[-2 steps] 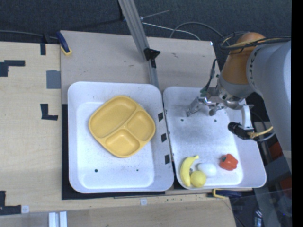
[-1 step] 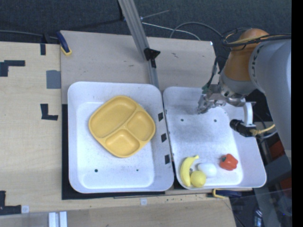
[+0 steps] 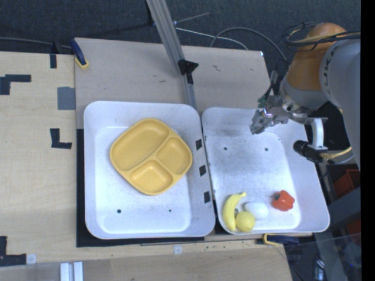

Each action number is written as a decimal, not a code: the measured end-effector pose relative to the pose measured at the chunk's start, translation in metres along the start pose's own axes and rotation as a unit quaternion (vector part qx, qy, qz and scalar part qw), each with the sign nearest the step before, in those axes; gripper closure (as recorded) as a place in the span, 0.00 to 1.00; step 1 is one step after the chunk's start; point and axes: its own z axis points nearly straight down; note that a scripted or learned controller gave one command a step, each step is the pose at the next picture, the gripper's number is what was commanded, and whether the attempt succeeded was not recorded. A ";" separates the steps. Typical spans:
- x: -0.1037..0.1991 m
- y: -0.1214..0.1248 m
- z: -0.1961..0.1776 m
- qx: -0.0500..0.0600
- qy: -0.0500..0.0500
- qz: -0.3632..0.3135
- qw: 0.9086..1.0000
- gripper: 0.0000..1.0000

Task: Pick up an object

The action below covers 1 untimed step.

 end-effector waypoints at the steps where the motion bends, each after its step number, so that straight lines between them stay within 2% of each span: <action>1: 0.010 0.005 -0.055 -0.001 0.000 -0.001 1.000 1.00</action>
